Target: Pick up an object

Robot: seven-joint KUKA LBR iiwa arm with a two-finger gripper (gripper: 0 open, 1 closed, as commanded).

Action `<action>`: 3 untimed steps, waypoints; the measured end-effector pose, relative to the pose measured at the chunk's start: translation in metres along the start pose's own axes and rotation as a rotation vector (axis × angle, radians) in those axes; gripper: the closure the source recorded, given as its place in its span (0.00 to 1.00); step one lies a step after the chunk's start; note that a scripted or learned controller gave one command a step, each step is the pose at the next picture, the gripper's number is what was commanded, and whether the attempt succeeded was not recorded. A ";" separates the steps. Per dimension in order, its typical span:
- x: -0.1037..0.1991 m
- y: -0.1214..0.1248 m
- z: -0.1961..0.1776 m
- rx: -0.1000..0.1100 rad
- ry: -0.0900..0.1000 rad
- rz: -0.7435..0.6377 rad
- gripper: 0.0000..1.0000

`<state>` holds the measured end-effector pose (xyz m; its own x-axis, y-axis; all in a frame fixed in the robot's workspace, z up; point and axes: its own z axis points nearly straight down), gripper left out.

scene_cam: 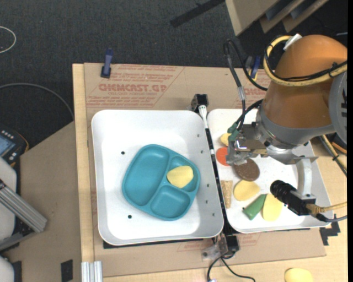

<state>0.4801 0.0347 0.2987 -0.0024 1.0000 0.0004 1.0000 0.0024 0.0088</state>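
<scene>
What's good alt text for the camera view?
A grey and orange robot arm reaches in from the right over the right white bin, which holds small toy food pieces, including a brown disc and a green piece. The left white bin holds a blue divided plate with a yellow piece on it.

Take the brown board (pixel 138 88) printed with red lettering as your landmark. Around it you see dark carpeted floor (pixel 66 33), which fills the area above and to the left of the board. A blue clamp (pixel 107 63) grips the board's upper left edge. Left of the board, thin cables (pixel 33 91) curve across the carpet. Below and left of the board, a grey aluminium rail (pixel 22 206) lies at a slant. Above the board's right corner stands a pale cardboard box (pixel 259 14).
</scene>
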 end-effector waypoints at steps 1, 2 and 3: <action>-0.024 0.084 0.069 0.007 -0.003 0.005 1.00; -0.046 0.050 0.004 0.004 -0.001 0.005 1.00; -0.051 0.065 0.044 0.014 0.000 0.004 1.00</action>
<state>0.5454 -0.0164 0.2557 0.0015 1.0000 0.0003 1.0000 -0.0015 -0.0054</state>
